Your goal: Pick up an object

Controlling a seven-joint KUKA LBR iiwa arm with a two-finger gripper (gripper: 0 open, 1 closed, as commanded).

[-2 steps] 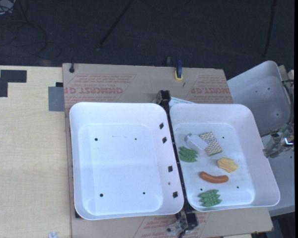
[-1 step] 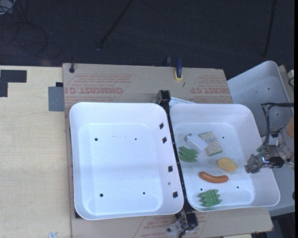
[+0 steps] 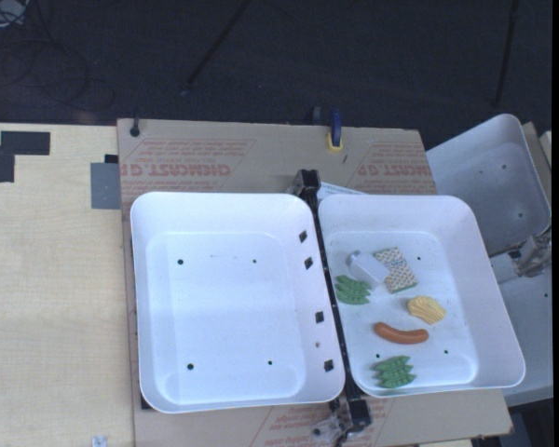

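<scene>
Pincer state: we cannot tell. We see a sausage (image 3: 401,332) lying left-to-right in the right bin (image 3: 489,250), the arm's side.

Five small things (image 3: 391,296) in right bin (image 3: 466,222)

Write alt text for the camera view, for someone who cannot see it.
Two shallow white bins sit side by side on a bench; the right bin holds a toy sausage, a yellow toy, two green leafy toys, a grey block and a patterned card. The left bin lies beside it.
</scene>
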